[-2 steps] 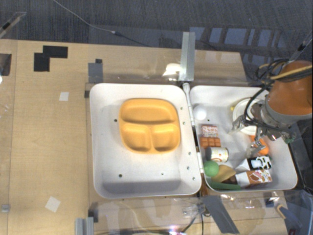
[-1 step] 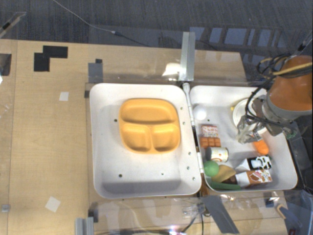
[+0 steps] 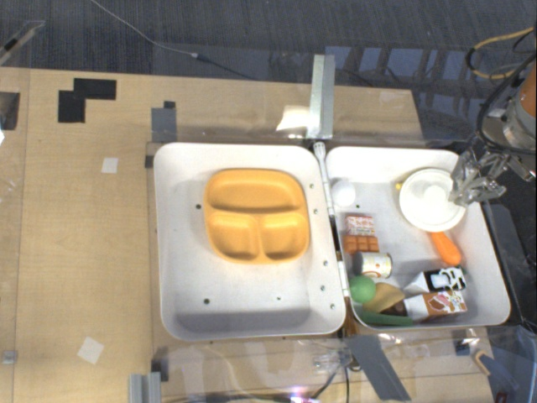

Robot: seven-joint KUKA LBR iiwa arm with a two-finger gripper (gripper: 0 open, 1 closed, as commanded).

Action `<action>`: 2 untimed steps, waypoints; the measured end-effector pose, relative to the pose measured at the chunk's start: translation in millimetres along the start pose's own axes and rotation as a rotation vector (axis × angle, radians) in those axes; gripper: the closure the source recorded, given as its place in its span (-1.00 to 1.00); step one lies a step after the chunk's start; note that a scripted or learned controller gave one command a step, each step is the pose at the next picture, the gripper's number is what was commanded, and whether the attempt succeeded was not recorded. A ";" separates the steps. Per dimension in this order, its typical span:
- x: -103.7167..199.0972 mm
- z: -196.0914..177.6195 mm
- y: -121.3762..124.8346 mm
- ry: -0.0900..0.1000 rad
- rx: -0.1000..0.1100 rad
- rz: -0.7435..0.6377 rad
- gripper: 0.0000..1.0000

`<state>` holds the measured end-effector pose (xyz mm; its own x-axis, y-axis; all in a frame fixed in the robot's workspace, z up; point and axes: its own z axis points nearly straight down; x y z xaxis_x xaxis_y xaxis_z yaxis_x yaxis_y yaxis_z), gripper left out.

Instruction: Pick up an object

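Metal gripper (image 3: 475, 180) over round white plate (image 3: 430, 199); moulded yellow tray (image 3: 255, 214)

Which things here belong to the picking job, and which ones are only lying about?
Belongs to the job:
- gripper, over the right bin's far right edge
- white round plate, beside the gripper
- orange carrot
- small can
- green ball
- right bin

Just lying about:
- orange divided tray in the left bin
- metal post behind the bins
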<state>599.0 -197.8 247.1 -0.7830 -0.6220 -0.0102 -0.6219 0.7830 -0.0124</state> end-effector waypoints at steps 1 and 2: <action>-94.8 -32.7 0.1 -0.003 -0.005 0.011 1.00; -173.5 -26.7 102.9 0.000 -0.011 0.093 1.00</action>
<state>670.4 -9.2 274.3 -0.8376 -0.5462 -0.0113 -0.5462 0.8377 -0.0006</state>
